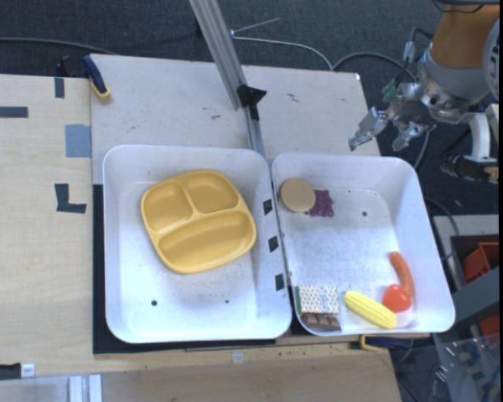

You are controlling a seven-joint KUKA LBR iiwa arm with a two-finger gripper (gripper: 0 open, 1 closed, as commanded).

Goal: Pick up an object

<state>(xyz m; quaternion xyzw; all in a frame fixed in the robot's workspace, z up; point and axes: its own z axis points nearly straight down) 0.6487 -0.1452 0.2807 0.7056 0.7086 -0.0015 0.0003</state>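
Jaws [384, 132]: spread, holding nothing, above right bin's [419, 191] far rim. Right bin: corn [370, 308], carrot [401, 272], grapes [322, 203]. Left bin [117, 249]: 1 yellow tray [198, 220].

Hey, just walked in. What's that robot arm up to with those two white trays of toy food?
Nothing is being handled yet. The grey-and-orange arm's gripper hangs above the far edge of the right bin, its jaws apart and holding nothing. That bin holds a round tan piece touching a small purple piece, an orange carrot-like piece, a red piece, a yellow corn cob and a patterned block. The left bin holds a yellow divided plate.
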